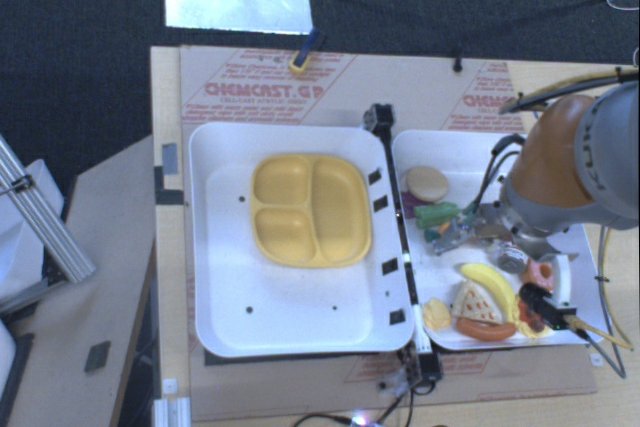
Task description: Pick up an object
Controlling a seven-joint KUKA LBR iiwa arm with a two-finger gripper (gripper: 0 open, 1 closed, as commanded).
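Nothing is lifted yet: the gripper (462, 233) is low in the right bin (455, 147) beside a green toy (435, 213), its grip impossible to read, with banana (487, 276) and bun (427, 182) lying nearby, so the pick remains.
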